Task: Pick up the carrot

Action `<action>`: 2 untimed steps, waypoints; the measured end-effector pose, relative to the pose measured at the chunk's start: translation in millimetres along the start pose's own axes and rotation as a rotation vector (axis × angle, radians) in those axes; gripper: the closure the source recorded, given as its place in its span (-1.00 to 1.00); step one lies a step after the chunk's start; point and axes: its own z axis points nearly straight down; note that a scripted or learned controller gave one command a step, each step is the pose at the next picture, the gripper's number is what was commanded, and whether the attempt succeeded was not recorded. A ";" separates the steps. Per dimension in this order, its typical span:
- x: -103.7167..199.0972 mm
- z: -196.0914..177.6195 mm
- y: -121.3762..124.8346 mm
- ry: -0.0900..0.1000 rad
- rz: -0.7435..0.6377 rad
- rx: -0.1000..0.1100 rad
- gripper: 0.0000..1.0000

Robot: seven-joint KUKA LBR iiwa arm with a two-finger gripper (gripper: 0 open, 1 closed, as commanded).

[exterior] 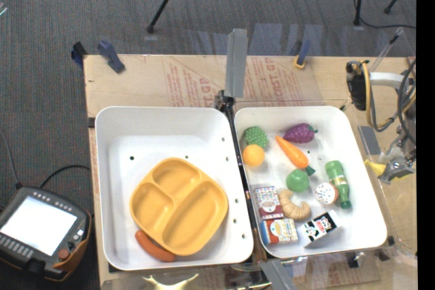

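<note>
The carrot [293,151] is an orange toy with a green stub at its lower right end. It lies at a slant in the upper middle of the right bin [363,207]. It rests free on the bin floor. A purple grape bunch [300,133] is just above it, and a green round fruit [298,180] is just below its green end.
Around the carrot lie an orange ball [253,155], a bumpy green fruit [255,137], a green bottle [337,181], a croissant [293,204] and several small cartons [279,231]. The left bin [136,139] holds a yellow divided plate [179,206] and a red sausage [155,246].
</note>
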 end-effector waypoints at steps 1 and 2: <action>-0.9 -90.5 17.3 0.008 -0.177 -0.001 1.00; -14.1 -21.6 22.2 -0.001 -0.241 0.003 1.00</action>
